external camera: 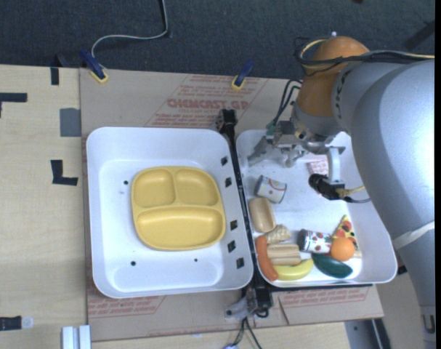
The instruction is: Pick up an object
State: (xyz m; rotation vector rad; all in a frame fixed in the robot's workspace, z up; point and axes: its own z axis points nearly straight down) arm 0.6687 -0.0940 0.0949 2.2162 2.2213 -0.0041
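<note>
Cardboard (191, 107) under the bins reads "CHEMCAST GP" in red. End effector (289, 147) hovers over the right bin's (376, 267) far end; its grip state cannot be told. Toy food (307, 249) crowds that bin's near end. Yellow tray (179, 207) fills the left bin (107, 195).

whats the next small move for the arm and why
Probably lower the gripper toward the small cup lying just below it in the right bin. The gripper hangs over the bin's upper part, while the other items crowd together at its lower end.
</note>
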